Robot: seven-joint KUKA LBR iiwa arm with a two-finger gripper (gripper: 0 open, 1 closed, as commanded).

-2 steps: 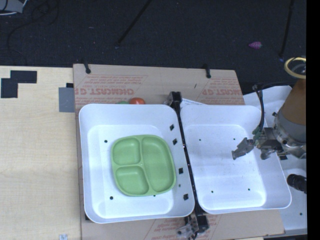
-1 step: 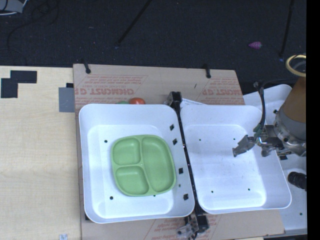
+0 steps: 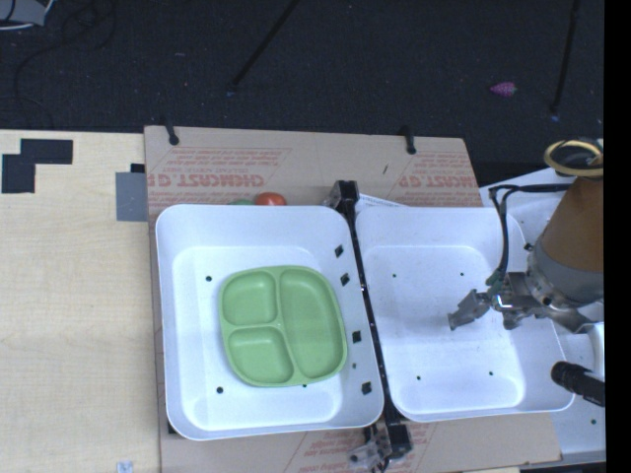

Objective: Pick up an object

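While one green plate [image 3: 283,325] fills the left bin [image 3: 187,235], the hand [image 3: 465,315] seems empty.

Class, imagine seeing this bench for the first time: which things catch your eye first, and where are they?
The pale green three-compartment plastic plate lies in the left white bin. The grey arm's gripper hangs over the right white bin. A small red-orange round object sits behind the left bin.

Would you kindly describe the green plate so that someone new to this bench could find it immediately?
Start with the two white bins side by side and take the left bin, the one away from the arm. The green plate lies flat on its floor. It is pale green with rounded corners, split into three compartments, and the only coloured thing inside either bin.
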